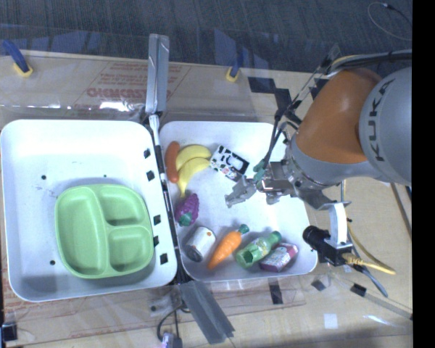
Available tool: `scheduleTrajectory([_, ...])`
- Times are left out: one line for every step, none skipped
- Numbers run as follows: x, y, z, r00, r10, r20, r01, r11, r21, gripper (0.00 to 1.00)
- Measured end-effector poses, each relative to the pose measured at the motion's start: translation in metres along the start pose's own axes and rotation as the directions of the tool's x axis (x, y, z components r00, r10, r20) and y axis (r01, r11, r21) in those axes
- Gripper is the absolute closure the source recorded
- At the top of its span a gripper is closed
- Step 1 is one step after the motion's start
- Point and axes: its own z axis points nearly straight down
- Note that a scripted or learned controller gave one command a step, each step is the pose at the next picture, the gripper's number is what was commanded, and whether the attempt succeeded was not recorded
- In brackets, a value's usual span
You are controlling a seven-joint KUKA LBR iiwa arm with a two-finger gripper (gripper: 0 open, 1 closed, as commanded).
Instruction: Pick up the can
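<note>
A light wooden counter (72, 71) carries two shallow white plastic bins side by side, left bin (14, 194) touching right bin (264, 130).

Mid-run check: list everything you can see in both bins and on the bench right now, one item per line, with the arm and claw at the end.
bins: 2, white, side by side on the bench
divided plate: 1, light green, left bin
bananas: 2, yellow, right bin, top left
carrot-like piece: 1, orange, beside the bananas
grapes: 1 bunch, purple, below the bananas
can: 1, white, on its side, bottom left of right bin
carrot: 1, orange, right of the can
bottle: 1, green, bottom edge
packet: 1, pink, bottom right
box: 1, black and white, upper middle
arm: 1, grey and orange, right
claw: 1, metal, over the right bin's middle
</note>
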Motion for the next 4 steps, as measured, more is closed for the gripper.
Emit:
scheduleTrajectory([0.132, 0.019, 0.046, 0.994, -0.107, 0.002, 0.107, 0.994, 0.001, 0.00])
scheduleTrajectory([0.261, -0.005, 0.045, 0.968, -0.250, 0.003, 0.250, 0.968, -0.001, 0.00])
scheduleTrajectory([0.177, -0.014, -0.042, 0.820, -0.572, 0.005, 0.572, 0.820, -0.004, 0.00])
scheduleTrajectory([0.232, -0.014, -0.077, 0.559, -0.829, 0.007, 0.829, 0.559, -0.003, 0.00])
